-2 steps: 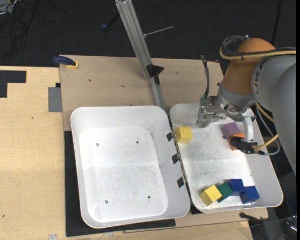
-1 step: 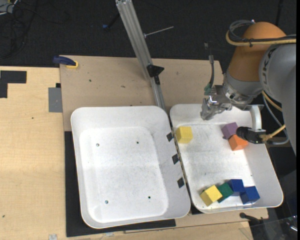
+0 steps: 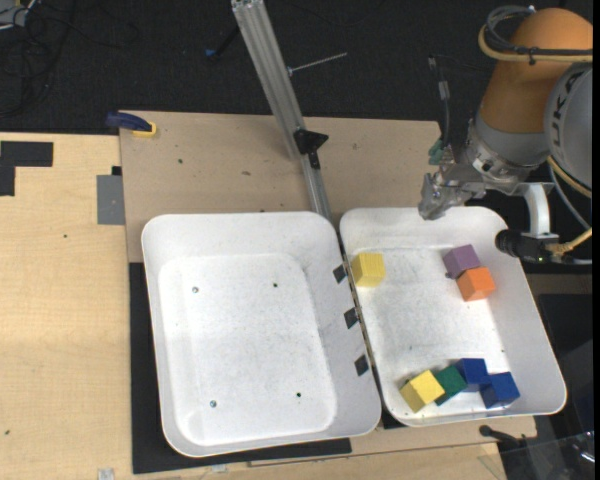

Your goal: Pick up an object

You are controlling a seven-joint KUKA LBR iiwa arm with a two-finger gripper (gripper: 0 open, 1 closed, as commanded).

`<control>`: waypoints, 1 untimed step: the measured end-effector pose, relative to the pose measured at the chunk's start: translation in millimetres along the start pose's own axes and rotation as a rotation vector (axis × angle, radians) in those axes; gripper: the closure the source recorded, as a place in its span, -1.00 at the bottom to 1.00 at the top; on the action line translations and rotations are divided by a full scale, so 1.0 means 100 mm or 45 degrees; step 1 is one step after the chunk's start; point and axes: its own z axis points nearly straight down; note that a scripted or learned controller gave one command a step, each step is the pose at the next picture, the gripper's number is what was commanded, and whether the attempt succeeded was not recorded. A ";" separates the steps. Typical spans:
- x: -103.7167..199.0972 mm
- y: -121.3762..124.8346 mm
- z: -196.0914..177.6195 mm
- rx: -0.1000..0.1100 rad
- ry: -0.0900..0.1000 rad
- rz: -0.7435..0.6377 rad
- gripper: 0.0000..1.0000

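Inside the right-hand bin [image 3: 540, 353], several small blocks lie scattered, any of which could be picked. A purple block [image 3: 461, 259] sits near the far right part of the bin floor, with an orange block [image 3: 476, 284] touching it on the near side. A yellow block [image 3: 368, 269] rests alone by the bin's left wall, well apart from that pair. Along the near edge there is a tight cluster: a second yellow block [image 3: 420, 389], a green block [image 3: 450, 381] just beside it, and two blue blocks [image 3: 486, 381] to the right of the green one, all touching or nearly so.

Above the far rim of this bin hangs the gripper [image 3: 435, 205], clear of every block and nearest to the purple one. Whether its tips are spread or closed I cannot tell from this slant; nothing can be seen held by it. The grey arm [image 3: 525, 98] with its orange band reaches in from the right.

Beside it, the left-hand bin [image 3: 245, 328] shares the tabletop [image 3: 220, 163], and a slanted aluminium rail [image 3: 277, 83] rises from between the bins' far corners.
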 end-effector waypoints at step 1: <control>-0.01 0.01 -0.36 0.002 0.001 0.000 1.00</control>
